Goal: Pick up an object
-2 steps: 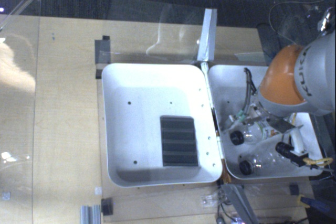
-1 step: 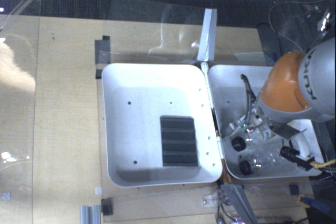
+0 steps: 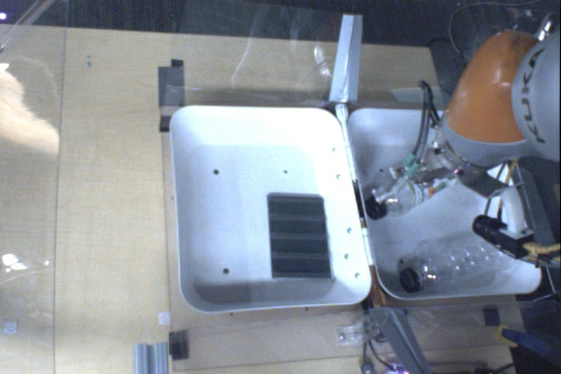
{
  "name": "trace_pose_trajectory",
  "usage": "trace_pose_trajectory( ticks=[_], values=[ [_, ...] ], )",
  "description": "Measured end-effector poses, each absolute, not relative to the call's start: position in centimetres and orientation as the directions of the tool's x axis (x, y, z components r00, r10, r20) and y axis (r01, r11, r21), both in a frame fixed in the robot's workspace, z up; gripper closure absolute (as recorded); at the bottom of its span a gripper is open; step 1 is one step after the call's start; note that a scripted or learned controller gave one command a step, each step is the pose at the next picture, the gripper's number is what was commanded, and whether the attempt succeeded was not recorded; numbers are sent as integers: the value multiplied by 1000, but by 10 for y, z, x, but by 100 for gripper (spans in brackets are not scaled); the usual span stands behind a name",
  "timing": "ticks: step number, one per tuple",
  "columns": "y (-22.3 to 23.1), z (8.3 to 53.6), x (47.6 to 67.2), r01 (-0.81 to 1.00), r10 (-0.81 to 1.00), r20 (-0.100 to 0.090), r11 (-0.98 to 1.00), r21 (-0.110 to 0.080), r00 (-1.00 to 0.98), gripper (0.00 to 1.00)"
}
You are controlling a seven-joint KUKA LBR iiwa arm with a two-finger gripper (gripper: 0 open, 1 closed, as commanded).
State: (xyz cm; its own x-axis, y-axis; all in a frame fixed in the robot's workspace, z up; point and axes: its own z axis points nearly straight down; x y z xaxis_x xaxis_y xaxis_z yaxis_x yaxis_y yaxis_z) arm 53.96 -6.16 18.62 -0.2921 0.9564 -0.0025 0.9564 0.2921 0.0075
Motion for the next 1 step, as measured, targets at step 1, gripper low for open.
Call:
trace_pose_trajectory(
  ticks=[1],
  values=[
    [-95, 89, 592, 960, 961, -5, 278, 13, -278, 0]
  ],
)
